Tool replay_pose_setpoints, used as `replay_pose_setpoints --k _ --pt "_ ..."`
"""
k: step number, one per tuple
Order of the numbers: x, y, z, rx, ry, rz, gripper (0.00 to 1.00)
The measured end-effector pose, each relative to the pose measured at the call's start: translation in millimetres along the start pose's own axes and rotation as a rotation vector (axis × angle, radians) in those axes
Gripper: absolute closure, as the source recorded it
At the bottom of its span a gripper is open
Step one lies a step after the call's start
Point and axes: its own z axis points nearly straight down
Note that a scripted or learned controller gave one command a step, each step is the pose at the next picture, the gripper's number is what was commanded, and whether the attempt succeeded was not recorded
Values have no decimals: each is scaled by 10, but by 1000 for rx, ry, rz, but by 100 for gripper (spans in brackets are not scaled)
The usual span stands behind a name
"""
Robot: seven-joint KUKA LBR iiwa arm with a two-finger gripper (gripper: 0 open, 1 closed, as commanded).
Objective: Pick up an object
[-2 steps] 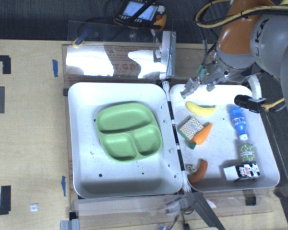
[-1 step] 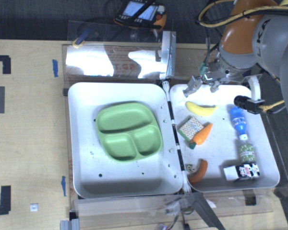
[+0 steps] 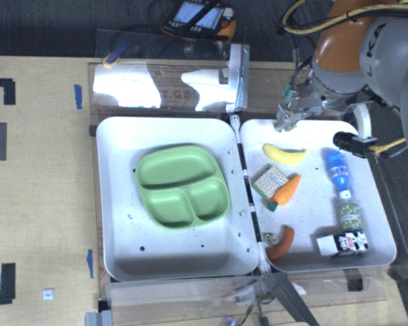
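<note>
the hand, open or closed i cannot tell, hangs above the banana.

Hardly any writing can be read. On the grey arm housing, up and to the right of the tool, part of a dark capital letter that looks like a K shows at the picture's edge. The handheld pendant well to the left of and above the tool has a lit screen, its contents too small to make out. The small box below the tool carries a printed pattern, and the bottle to the tool's lower right a label, neither legible.
</note>
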Motion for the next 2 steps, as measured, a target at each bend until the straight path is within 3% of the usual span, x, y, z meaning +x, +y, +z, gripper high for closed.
replay_pose_setpoints --k 1,2 --pt "0 0 0 0 0 0 0" --pt "-356 -195 1099 4 3 -169 0"
